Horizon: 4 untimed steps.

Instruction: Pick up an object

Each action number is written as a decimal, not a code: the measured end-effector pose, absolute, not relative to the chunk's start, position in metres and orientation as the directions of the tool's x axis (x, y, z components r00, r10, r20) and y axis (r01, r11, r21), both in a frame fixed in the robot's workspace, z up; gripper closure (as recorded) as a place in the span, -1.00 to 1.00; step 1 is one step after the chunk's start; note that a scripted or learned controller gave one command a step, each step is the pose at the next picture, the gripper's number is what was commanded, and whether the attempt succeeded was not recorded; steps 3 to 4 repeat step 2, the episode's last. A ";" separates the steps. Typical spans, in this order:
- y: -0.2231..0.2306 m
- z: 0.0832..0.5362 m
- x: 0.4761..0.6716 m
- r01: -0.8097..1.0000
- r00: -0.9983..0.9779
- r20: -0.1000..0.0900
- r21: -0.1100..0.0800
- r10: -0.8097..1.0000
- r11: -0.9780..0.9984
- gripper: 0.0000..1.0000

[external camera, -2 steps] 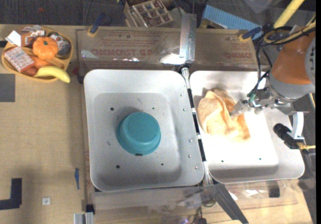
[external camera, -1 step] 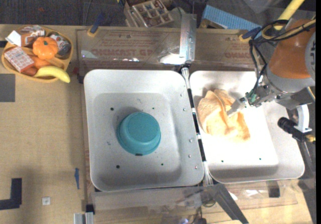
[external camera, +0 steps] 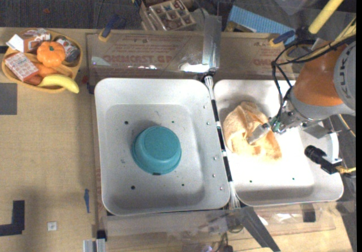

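Observation:
A crumpled orange and cream cloth [external camera: 244, 126] lies in the right bin [external camera: 294, 180], near its left wall. My gripper [external camera: 258, 134] reaches in from the right and is down on the cloth's right half, its fingertips pressed among the folds. An upside-down teal bowl [external camera: 158, 149] rests in the middle of the left bin [external camera: 113, 109]. The grey arm with its orange band [external camera: 319, 84] hangs over the right bin's far right side.
A wicker basket [external camera: 11, 67] with toy fruit and small boxes sits on the bench at the far left. Cardboard and clear plastic sheeting line the back behind both bins. A black cable loops above the arm.

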<state>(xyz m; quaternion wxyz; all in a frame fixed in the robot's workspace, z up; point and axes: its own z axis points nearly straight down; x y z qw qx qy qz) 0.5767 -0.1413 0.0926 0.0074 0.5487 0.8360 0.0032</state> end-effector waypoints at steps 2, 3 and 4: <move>-0.126 0.179 0.629 0.867 -0.499 -0.002 0.002 0.867 0.499 1.00; -0.126 0.179 0.629 0.867 -0.499 -0.002 0.002 0.867 0.499 1.00; -0.126 0.179 0.629 0.867 -0.499 -0.002 0.002 0.867 0.499 1.00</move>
